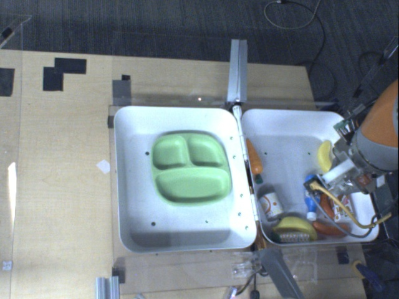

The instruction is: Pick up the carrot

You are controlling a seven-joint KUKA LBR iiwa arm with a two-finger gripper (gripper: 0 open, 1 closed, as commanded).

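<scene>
Camera view: we see two bins.
Carrot (254, 157): lies against the right bin's (287, 129) left wall.
Gripper (324, 189): hangs over that bin's right side; we cannot tell its state.
Left bin (134, 167): holds a green tray (190, 168).

One fixed camera, high above the bench (56, 185), looking down at a slant. Far side of the scene is at top of frame, where dark floor (156, 11) fills a strip; near bench edge runs off the bottom. Moderate distance: both bins fit whole, left bin (134, 229) at centre, right bin (280, 123) right of centre. Arm (380, 129) enters from the right edge, cut off by the frame. No second view to overlap.
</scene>
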